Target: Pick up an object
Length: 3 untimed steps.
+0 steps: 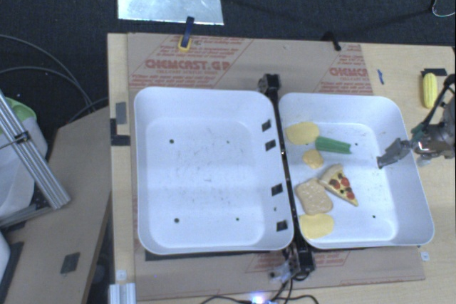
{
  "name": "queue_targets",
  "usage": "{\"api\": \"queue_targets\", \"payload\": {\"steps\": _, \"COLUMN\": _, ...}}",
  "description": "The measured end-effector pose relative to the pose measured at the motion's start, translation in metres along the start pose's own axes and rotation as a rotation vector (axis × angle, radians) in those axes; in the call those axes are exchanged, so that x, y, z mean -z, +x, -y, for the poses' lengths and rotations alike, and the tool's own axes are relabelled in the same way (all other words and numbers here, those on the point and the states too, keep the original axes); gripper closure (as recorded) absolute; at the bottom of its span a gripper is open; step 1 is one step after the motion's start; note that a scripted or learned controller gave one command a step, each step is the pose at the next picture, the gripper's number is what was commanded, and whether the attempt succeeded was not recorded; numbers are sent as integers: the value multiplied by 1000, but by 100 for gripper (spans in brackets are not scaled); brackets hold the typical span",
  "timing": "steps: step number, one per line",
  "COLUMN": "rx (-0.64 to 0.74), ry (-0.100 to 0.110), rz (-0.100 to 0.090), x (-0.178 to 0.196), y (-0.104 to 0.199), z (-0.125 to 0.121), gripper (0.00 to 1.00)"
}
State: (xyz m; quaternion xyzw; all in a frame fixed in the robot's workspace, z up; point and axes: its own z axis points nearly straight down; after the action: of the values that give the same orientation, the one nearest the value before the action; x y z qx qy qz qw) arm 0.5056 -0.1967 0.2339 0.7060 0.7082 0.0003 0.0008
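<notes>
while the hand, grip state unclear, hovers at the right bin's edge, the pizza slice lies nearby.

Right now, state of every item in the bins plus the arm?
Right bin: holds all the items.
Left bin: nothing visible in it.
Green piece: lying flat, untouched.
Pizza slice: lying flat, beside the cracker.
Cracker: lying flat.
Upper yellow disc: lying flat by the divider.
Small yellow piece: lying flat.
Lower yellow disc: lying flat near the front rim.
Gripper: at the right bin's right edge, holding nothing.
</notes>
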Motion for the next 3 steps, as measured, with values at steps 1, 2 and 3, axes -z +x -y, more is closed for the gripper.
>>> {"api": "queue_targets", "payload": {"steps": 1, "rx": -5, "ry": 2, "rz": 0, "x": -155, "y": -10, "z": 20, "gripper": 0}}
{"api": "queue_targets", "payload": {"steps": 2, "rx": -2, "ry": -4, "rz": 1, "x": -138, "y": -10, "z": 18, "gripper": 100}}
{"api": "queue_targets", "payload": {"steps": 3, "rx": 13, "ry": -12, "rz": -3, "x": -44, "y": 106, "z": -18, "gripper": 100}}
